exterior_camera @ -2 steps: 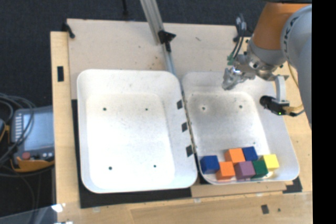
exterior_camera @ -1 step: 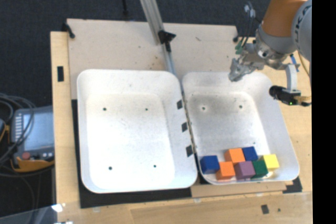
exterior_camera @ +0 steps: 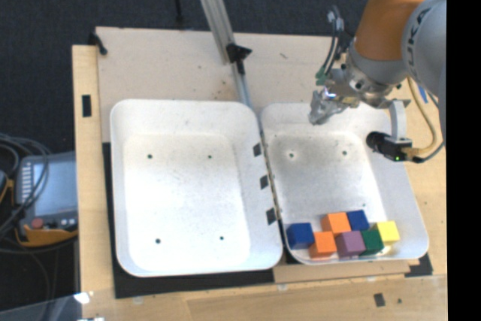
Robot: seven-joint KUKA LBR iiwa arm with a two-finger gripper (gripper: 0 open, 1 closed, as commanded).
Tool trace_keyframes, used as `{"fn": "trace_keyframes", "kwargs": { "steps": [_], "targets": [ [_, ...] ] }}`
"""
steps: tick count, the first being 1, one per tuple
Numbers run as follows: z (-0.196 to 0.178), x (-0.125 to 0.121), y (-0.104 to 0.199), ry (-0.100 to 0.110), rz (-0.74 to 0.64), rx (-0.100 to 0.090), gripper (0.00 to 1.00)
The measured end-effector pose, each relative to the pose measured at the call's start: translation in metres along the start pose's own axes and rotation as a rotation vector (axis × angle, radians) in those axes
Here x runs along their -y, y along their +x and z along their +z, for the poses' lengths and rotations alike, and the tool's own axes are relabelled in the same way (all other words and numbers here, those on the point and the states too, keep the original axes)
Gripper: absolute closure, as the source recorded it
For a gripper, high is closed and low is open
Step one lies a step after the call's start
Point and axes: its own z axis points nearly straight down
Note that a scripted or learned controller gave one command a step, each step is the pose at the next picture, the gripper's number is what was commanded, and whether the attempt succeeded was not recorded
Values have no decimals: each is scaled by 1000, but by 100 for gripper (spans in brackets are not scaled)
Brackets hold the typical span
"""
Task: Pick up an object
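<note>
- The tool (exterior_camera: 325, 110) is seen above the far edge of the right bin (exterior_camera: 391, 184), at the end of the grey arm (exterior_camera: 387, 26) with its orange band.
- Whether the tool is open or closed cannot be told from this slanted view; nothing is seen gripped in it.
- The things to be picked are small blocks, gathered in a tight cluster at the near end of the right bin, well apart from the tool.
- A blue block (exterior_camera: 300, 234) lies at the cluster's left, slightly apart from the rest; an orange block (exterior_camera: 324, 243), a purple block (exterior_camera: 350, 243), a green block (exterior_camera: 372, 239) and a yellow block (exterior_camera: 388, 231) sit touching or nearly so, with two more behind them.
- The blue block is judged the easiest target, since free space is left on its left side.
- The tool should be brought over one block only, lined up with its flat sides, and lowered straight so that neighbours are not pushed.
- A grip on a packed block is likely to fail, as little room is left between them.
- The left bin (exterior_camera: 128, 162) is not needed for this step.
</note>
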Motion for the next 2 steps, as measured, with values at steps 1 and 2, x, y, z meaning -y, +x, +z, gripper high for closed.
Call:
{"fn": "trace_keyframes", "kwargs": {
  "steps": [1,2],
  "targets": [
    [8,29,42,3,2,2,100],
    [13,58,83,3,2,2,100]
  ]
}}
